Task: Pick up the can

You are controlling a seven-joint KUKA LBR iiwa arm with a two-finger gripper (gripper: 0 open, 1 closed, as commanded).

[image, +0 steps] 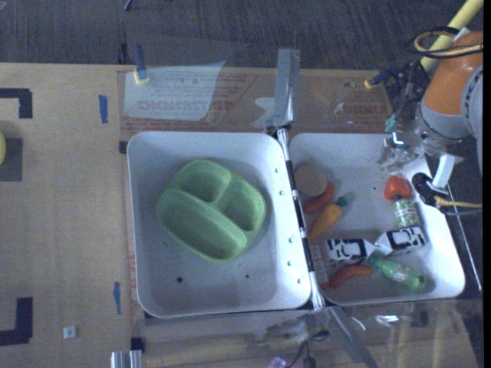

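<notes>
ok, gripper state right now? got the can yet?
gripper: cannot be told; it sits at the right bin's far edge, with nothing visibly between it. No clear can in this view.

Tan bench [61, 236] (dark carpet [69, 14] beyond)

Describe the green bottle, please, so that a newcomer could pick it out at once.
Start at the white bin on the view's right and go to its near right corner. The green bottle lies there on its side, just below a black-and-white carton. Nothing else there is bottle-shaped and green all along.
</notes>
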